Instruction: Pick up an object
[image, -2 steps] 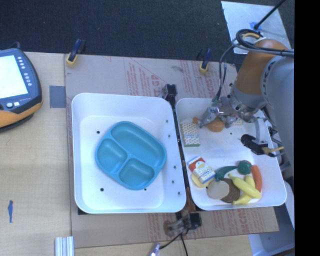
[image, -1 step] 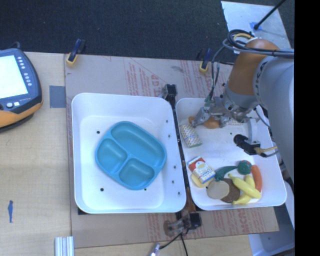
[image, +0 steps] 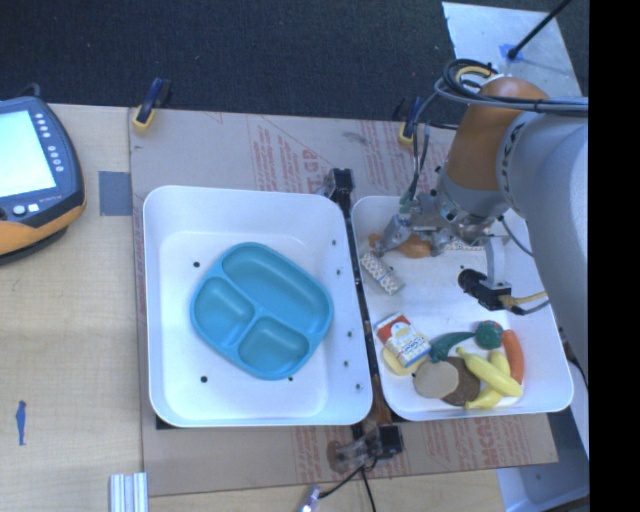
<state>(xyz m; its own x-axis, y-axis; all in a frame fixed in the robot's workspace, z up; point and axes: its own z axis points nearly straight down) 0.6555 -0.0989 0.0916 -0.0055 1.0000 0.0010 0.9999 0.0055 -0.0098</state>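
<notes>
White bins (image: 160, 300) 2, blue plate (image: 262, 310) 1

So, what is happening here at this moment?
A grey robot arm reaches from the right into the right bin, with its gripper low at the far end, near a small brownish object. Whether it holds anything cannot be told. A pile of toy food lies at the near end of that bin, with a carrot and a banana. The left bin holds a blue divided plate.
</notes>
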